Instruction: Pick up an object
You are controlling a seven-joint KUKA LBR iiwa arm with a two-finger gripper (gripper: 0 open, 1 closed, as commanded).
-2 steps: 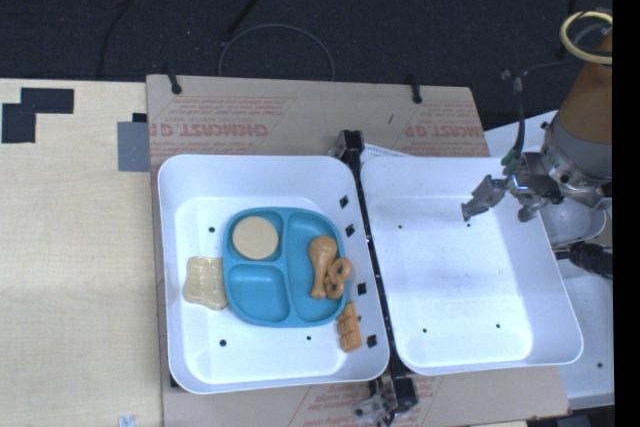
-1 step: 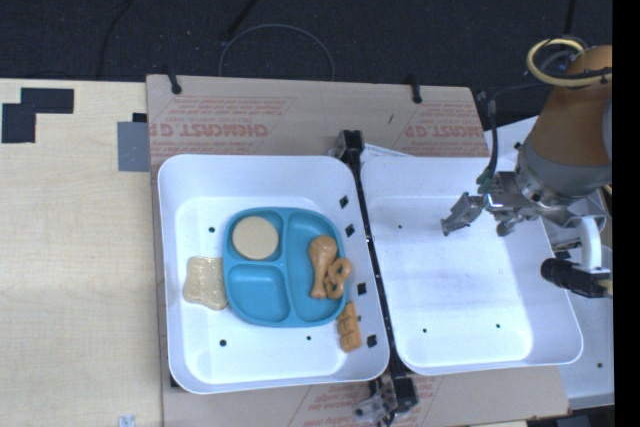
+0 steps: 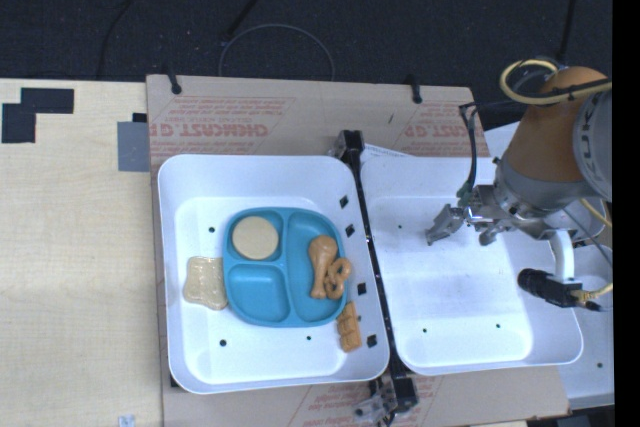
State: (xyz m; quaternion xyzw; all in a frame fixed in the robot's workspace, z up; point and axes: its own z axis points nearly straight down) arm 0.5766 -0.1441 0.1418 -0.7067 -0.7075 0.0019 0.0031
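Right now I see the gripper (image 3: 462,231) well to the right of the blue tray (image 3: 262,299), hanging over the floor of the right bin (image 3: 455,320). Its two fingers (image 3: 439,232) are spread apart in a released pose, tips pointing back toward the tray, and they are not closed on any object. The orange band of the arm (image 3: 550,130) sits further right of the tray again, above and behind the claw.

All the pickable things I can make out are at the tray, which lies in the left bin (image 3: 190,200). A round tan disc (image 3: 254,237) rests in the tray's upper left compartment. A twisted tan piece (image 3: 328,267), pretzel-like, lies lengthwise in the tray's right compartment. The tray's lower left compartment shows bare blue.

Just off the tray's left edge, touching it or nearly so, a pale yellowish slab (image 3: 205,282) lies flat on the bin floor. Off the tray's lower right corner, a small tan chunk (image 3: 348,326) sits against the bin wall nearest the gripper's side; I cannot tell whether it touches the tray.

Both bins sit on a brown cardboard sheet (image 3: 300,115) with red printing, which shows beyond the tray's far side. Left of the tray, past the bin's rim, I see pale wooden bench top (image 3: 70,265).
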